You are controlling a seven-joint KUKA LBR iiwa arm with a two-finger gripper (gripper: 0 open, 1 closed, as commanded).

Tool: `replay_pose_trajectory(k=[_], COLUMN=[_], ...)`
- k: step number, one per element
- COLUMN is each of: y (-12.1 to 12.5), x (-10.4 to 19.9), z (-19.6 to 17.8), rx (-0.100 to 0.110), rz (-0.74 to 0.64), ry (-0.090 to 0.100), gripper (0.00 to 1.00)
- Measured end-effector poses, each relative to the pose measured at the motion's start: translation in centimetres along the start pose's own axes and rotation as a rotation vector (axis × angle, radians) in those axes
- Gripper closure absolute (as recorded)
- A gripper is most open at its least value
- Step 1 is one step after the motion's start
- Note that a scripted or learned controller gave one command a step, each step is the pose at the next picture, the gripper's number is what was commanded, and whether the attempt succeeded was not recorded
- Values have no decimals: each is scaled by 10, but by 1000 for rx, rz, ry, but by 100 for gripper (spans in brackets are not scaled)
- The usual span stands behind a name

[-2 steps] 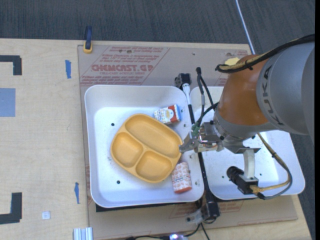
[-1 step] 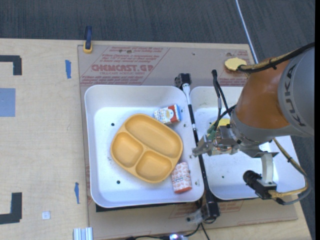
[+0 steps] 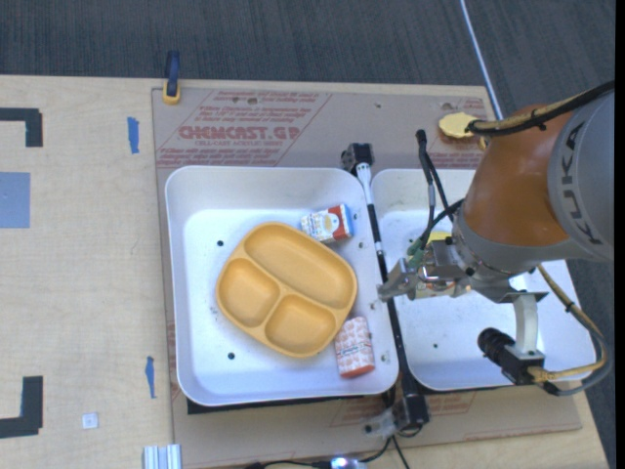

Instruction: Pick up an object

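Bench [image 3: 78, 291] carries two white bins side by side. Arm [image 3: 532, 189], grey with orange band, comes in from the right and hangs over the right bin [image 3: 444, 355], its wrist low near that bin's left wall. Gripper [image 3: 400, 286] sits just beside the rim between the bins; whether it is apart or together cannot be told at this angle, and nothing is seen clamped in it.

Left bin [image 3: 186, 262] holds all the objects. Yellow divided tray [image 3: 285, 289] lies in the middle, three compartments, flat. Red-and-white packet [image 3: 354, 348] lies at the tray's lower right corner, close to the bin's right wall, touching or nearly touching the tray. Small carton [image 3: 327, 225] with red and white print lies at the tray's top edge, toward the bin's upper right.

Task progress: judged early, no object lifted. Left to do: move over the left bin, descend on one item, close, lift. Packet and carton are the nearest candidates to the gripper.
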State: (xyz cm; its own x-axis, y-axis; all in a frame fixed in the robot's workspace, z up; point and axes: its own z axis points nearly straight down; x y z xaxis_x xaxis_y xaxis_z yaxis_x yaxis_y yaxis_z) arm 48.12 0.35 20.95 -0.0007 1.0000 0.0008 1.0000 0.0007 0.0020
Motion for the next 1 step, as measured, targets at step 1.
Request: replay_pose_trajectory(k=[1], y=[-1], x=[31], z=[-2], rx=[-1], rz=[-1], ry=[0], gripper=[100])
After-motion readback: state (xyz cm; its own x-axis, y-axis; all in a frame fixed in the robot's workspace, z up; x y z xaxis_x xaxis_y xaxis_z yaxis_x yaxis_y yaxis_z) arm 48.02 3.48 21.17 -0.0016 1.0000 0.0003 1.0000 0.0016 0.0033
